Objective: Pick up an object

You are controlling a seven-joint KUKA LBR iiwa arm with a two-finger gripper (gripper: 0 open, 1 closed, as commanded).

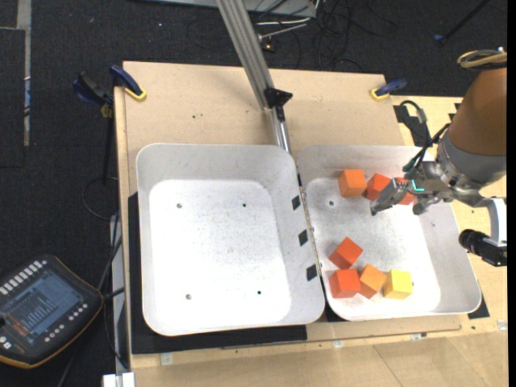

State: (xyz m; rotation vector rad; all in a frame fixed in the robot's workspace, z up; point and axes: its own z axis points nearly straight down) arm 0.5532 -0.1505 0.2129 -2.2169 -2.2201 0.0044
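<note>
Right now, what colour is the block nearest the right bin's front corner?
Yellow block, seen in the camera view.

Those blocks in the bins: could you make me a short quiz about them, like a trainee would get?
1. True or false: the yellow block lies in the left bin.
2. How many blocks lie in the front cluster of the right bin?
3. Which block is nearest the gripper? A) yellow B) red block C) orange block

Key: 1 false; 2 four; 3 B.
</note>
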